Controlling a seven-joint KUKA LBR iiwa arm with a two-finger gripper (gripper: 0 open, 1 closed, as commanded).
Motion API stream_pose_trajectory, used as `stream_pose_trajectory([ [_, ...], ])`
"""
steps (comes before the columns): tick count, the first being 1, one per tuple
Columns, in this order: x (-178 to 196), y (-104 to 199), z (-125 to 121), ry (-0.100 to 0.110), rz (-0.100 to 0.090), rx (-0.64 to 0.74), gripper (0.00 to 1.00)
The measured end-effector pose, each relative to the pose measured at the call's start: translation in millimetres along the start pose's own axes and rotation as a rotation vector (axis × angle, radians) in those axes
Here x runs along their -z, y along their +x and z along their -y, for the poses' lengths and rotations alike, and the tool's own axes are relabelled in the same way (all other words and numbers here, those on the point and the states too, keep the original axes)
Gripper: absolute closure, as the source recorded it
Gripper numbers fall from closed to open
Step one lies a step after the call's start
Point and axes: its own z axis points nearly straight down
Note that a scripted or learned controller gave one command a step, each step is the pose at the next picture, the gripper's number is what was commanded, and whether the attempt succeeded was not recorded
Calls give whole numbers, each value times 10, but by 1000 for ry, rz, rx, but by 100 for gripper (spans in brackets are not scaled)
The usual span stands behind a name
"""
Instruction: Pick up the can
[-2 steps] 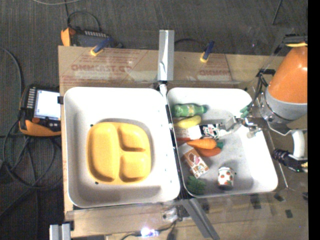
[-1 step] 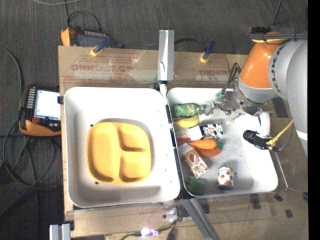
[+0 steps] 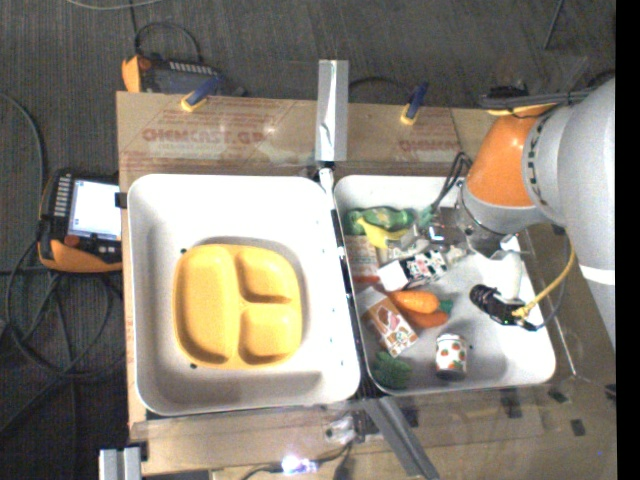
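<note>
Both white bins (image 3: 150, 298) look like smooth moulded plastic w/ slight sheen. Yellow tray (image 3: 240, 303) in left bin: glossy plastic, soft highlights. Can (image 3: 451, 355) near right bin's front edge: printed glossy wrap. Bench board (image 3: 220, 133) at rear edge: matt brown, cardboard-like. Arm (image 3: 560, 168) shell: smooth satin grey, orange band glossy.

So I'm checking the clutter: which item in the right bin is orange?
The carrot, lying mid-bin with a green top. The box below it is brownish, and the can is white.
</note>
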Motion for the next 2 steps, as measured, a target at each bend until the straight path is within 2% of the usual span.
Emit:
stream_pose_trajectory([
  [1,93,-12,-5,-3,3,-1,100],
  [2,90,-10,-1,-1,2,-1,0],
])
